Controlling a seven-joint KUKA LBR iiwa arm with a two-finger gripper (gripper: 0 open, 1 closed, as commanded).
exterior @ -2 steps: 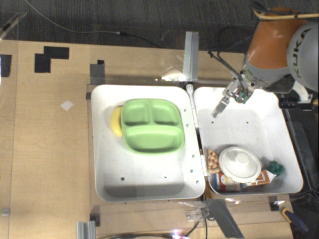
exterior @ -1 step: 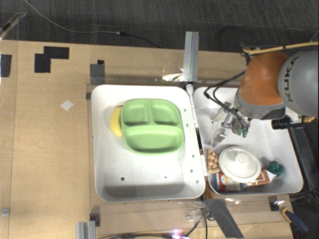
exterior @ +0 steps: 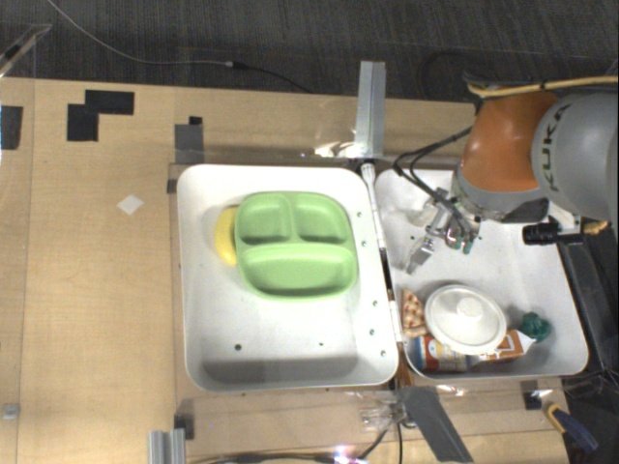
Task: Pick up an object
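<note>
In the left bin [exterior: 280, 356] a green divided plate [exterior: 293, 242] lies over a yellow object [exterior: 224, 237] that peeks out at its left edge. The right bin [exterior: 542, 269] holds a white round lidded bowl [exterior: 466, 315], a tan netted item [exterior: 413, 309] beside it, an orange-and-white packet [exterior: 464, 354] under the bowl, and a small green object [exterior: 535, 328]. My gripper [exterior: 426, 249] hangs over the upper left part of the right bin, above the bowl, with nothing seen between its fingers.
The grey arm with its orange band [exterior: 503, 148] reaches in from the right over the right bin's far side. A metal post [exterior: 370, 104] stands behind the wall between the bins. Wooden bench [exterior: 87, 288] extends to the left.
</note>
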